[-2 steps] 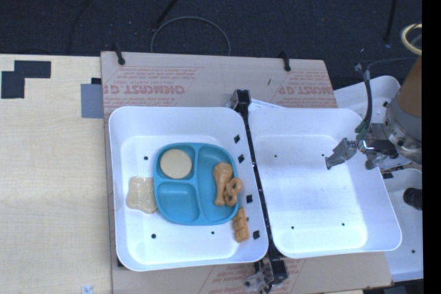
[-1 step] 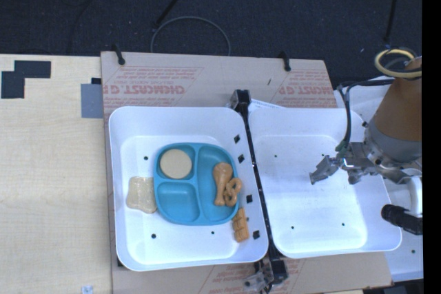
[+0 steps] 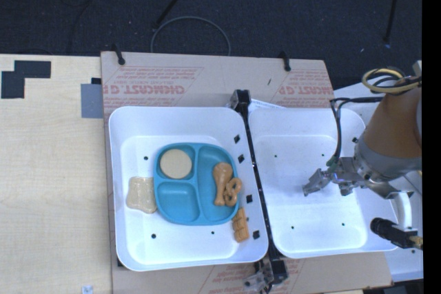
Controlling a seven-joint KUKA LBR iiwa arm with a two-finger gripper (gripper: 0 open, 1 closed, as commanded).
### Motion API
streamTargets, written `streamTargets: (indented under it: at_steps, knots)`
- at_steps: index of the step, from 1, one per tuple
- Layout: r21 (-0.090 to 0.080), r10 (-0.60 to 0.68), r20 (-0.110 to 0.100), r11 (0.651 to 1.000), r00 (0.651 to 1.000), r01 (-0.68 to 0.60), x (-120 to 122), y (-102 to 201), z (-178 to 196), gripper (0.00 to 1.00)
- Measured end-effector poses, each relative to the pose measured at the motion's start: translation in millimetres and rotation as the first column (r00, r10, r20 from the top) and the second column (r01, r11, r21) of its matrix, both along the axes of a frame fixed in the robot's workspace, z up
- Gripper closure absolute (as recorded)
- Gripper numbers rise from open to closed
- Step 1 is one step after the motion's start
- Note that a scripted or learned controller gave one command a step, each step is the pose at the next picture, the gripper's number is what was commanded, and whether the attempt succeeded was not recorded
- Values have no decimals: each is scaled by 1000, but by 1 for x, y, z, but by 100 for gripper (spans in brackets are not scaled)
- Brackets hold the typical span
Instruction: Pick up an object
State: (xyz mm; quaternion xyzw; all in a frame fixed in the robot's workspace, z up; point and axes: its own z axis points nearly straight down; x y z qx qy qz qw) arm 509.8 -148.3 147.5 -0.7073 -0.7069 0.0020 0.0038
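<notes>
So here's where I'm at with the pick-up run. Watching the overhead feed, the gripper sits over the right bin, toward the 3 o'clock side of that bin's floor, with the arm reaching in from 3 o'clock of the view. From this angle I honestly can't tell how the end effector is set, it's too small and dark against the white. I see nothing in it, and nothing on the bin floor around it either.

All the stuff worth grabbing is over in the left bin. There's a blue divided tray sitting roughly dead centre in it. A round tan patty-looking thing is in the tray's 11 o'clock compartment, and a knobbly brown pretzel-shaped piece is in the 3 o'clock compartment. Outside the tray, a pale bread-slice-looking piece lies touching its 9 o'clock edge, and a small brown chunk lies at about 4 o'clock, just beside the tray and close to the divider between bins.

Progress-wise, I'd call it basically at the start: nothing lifted and the gripper well apart from every object. What's left is pretty much everything: cross to the left bin, come down on something, close, lift.
</notes>
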Motion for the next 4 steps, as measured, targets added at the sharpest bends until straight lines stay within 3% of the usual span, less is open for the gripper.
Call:
streamTargets:
  at_steps: [1, 2, 4]
  knots:
    - [0, 0, 0, 1000, 1000, 0, -1, 1, -54, 0]
    - [0, -6, 3, 1000, 1000, 6, -1, 0, -41, 100]
    - [-3, 2, 12, 1000, 1000, -2, 6, 7, 66, 100]
